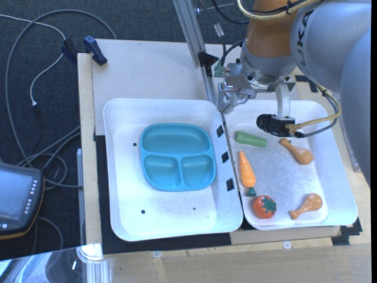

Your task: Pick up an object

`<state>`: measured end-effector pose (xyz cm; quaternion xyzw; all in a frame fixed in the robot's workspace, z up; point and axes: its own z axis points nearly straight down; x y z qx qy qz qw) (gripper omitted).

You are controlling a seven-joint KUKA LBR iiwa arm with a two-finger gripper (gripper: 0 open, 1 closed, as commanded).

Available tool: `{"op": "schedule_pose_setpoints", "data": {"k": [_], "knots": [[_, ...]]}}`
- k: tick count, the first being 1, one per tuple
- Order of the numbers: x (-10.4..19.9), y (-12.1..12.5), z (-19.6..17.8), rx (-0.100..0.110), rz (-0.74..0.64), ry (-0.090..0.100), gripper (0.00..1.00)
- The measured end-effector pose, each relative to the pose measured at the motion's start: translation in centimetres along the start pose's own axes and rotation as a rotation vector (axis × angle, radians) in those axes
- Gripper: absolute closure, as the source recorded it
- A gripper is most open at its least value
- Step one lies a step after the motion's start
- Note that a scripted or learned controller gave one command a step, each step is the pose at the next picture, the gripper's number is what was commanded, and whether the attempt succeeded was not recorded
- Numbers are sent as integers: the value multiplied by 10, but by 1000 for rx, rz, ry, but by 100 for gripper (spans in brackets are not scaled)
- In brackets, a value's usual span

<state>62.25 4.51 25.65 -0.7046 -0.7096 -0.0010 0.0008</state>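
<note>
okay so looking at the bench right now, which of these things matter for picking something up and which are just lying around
For the job:
claw, over the far edge of the right bin
green piece
carrot
tomato
two drumsticks

Just lying about:
blue divided plate in the left bin
blue clamp
loose cables
tablet

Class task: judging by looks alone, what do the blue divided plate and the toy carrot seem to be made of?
Blue divided plate: probably moulded plastic, smooth, evenly coloured, with soft sheen on its ridges. Toy carrot: likely plastic too, flat uniform orange with a green tip; rubber cannot be ruled out.
</note>
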Motion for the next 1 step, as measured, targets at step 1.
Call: {"op": "schedule_pose_setpoints", "data": {"k": [1], "knots": [[50,3,18,5,1,-1,100]]}}
